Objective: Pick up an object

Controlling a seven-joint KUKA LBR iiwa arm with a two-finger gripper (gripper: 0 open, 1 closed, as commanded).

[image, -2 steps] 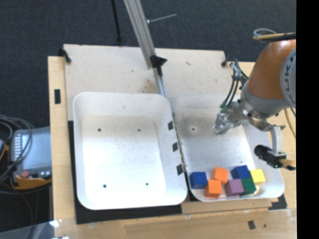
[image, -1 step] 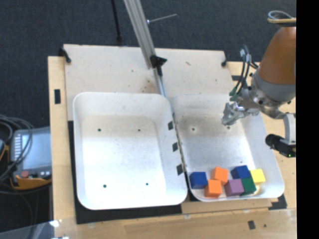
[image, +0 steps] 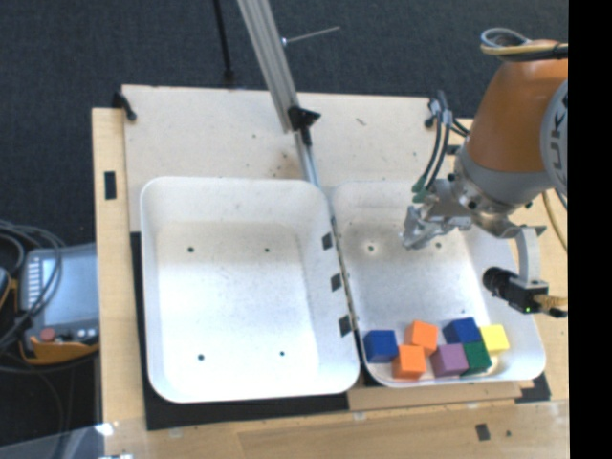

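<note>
Several small blocks lie bunched at the near end of the right bin (image: 382, 256): a blue cube (image: 381, 344), two orange ones (image: 424, 334) (image: 411, 360), a purple one (image: 448, 360), a green one (image: 477, 357), a dark blue one (image: 463, 331) and a yellow one (image: 494, 338). My gripper (image: 417, 233) hangs over the far half of the right bin, well away from the blocks. Nothing shows between its fingers. The orange-banded wrist (image: 512, 132) rises behind it at the right.
The left bin (image: 153, 256) stands beside the right one. A slanted metal post (image: 273, 55) rises from the bench behind the bins. Cables and a small box (image: 59, 299) sit off the bench at left.
</note>
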